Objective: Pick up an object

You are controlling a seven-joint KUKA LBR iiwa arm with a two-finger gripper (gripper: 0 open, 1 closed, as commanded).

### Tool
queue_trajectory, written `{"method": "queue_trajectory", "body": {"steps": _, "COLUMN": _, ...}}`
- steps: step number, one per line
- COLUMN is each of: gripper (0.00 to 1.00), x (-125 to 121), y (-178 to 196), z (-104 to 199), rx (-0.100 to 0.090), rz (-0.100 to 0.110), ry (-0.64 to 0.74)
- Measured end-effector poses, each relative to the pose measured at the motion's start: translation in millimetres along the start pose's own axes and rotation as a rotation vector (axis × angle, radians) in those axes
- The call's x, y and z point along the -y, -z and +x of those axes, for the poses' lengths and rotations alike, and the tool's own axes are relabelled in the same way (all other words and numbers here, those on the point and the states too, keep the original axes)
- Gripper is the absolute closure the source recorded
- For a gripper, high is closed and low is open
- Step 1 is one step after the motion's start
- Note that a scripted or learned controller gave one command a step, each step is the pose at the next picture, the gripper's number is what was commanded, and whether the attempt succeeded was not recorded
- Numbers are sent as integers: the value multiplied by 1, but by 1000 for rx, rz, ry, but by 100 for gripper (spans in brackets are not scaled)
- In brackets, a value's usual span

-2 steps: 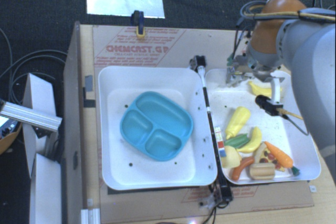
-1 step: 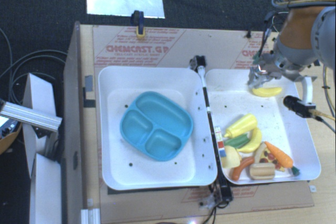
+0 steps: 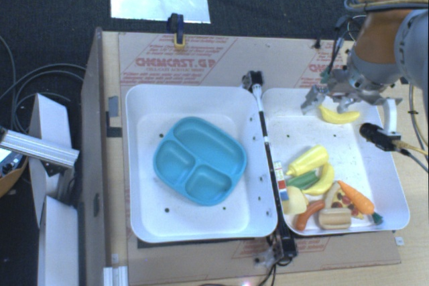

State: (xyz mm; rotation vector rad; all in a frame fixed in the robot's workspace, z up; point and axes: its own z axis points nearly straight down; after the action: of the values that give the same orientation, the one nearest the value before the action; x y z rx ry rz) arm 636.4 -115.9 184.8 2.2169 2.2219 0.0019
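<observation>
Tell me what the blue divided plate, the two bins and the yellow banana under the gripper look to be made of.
Blue divided plate: likely moulded plastic, smooth, soft sheen, rounded compartments.
Bins: probably thin formed white plastic, glossy, rounded corners.
Banana: seemingly toy plastic or rubber; uniform bright yellow, no markings.

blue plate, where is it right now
The blue plate lies in the left bin, near its middle, just left of the divider between the two bins and apart from the toy food in the right bin.

gripper (image 3: 333,98) low over right bin (image 3: 392,174), fingers spread | banana (image 3: 338,116) just beneath, not gripped | toy food heap (image 3: 326,192) near corner | blue plate (image 3: 199,159) in left bin (image 3: 144,144)
</observation>
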Motion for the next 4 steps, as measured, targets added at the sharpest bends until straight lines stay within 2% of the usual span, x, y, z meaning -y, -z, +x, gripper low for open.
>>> {"method": "queue_trajectory", "body": {"steps": 1, "gripper": 0, "x": -32, "y": 20, "z": -48, "rx": 2, "rz": -5, "ry": -3}}
{"method": "queue_trajectory", "body": {"steps": 2, "gripper": 0, "x": 41, "y": -40, "z": -1, "rx": -5, "rz": 12, "ry": -1}}
{"method": "queue_trajectory", "body": {"steps": 3, "gripper": 0, "x": 79, "y": -104, "z": -7, "rx": -3, "rz": 7, "ry": -3}}
{"method": "queue_trajectory", "body": {"steps": 4, "gripper": 100, "x": 75, "y": -88, "z": -7, "rx": -1, "rz": -4, "ry": -1}}
